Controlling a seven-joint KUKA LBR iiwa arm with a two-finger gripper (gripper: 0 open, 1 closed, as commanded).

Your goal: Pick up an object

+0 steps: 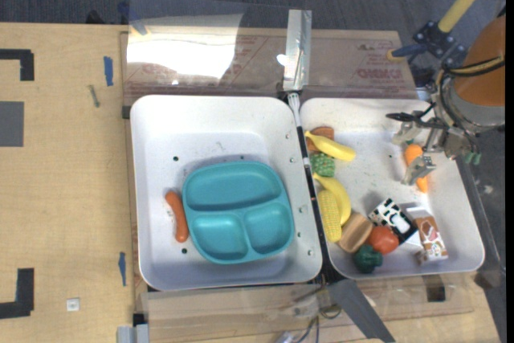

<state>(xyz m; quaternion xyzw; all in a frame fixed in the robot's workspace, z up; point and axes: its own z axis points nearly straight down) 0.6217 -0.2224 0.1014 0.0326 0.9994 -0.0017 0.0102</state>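
On the counter (56, 173) two shallow white bins sit side by side. The left bin (152, 120) holds a teal divided plate (237, 210) with a sausage (177, 215) lying just beside its left edge. The right bin (464, 197) holds a cluster of toy food along its left wall and lower middle: a banana (331, 147) with something reddish-brown partly hidden behind it, a small green piece (324, 165) too blurred to name, a second banana (337, 198) touching an ear of corn (328, 214), a tan bread-like piece (355, 232), a red tomato (385, 239), a dark green item (368, 259) that is hard to make out, a black-and-white item (389, 214), and a small carton (430, 238) near the lower right corner.

The arm enters from the right, its orange band cut off by the frame edge. The gripper (421, 157) hangs over the upper right part of the right bin. A small orange object (413, 153), possibly a carrot, shows between its fingers, so the gripper appears clenched around it, though the metal parts overlap and the contact is not sharp. A second orange bit (422, 184) sits just below, and whether it belongs to the same object or lies apart on the bin floor cannot be told.
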